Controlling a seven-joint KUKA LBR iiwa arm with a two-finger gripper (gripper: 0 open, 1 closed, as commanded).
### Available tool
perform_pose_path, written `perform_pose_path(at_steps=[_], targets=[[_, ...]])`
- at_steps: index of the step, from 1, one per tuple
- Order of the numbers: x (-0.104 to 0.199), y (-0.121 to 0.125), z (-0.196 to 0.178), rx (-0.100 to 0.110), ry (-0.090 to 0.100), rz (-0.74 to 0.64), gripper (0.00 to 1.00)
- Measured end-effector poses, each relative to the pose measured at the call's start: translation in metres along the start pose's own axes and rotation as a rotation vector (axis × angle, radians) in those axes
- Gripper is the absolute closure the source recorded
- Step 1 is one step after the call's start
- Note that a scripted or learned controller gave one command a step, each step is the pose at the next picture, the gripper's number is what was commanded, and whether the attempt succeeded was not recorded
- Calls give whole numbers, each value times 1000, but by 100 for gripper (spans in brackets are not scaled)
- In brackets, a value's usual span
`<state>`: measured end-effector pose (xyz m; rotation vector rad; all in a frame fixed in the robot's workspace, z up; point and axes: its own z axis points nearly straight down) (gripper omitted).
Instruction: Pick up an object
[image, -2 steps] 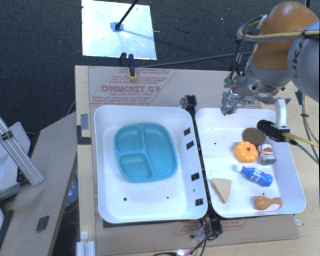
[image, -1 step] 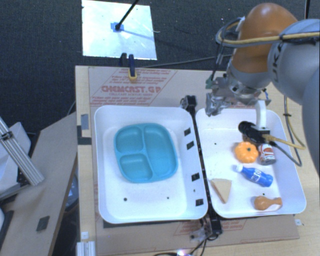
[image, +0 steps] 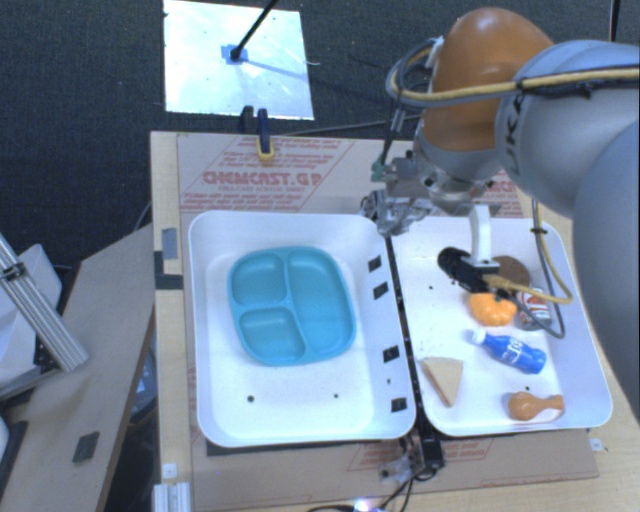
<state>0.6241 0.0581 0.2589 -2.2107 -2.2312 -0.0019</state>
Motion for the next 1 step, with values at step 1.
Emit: perform_pose_path(at_steps=[1], targets=[[52, -4, 4, -1, 1, 0, 100]])
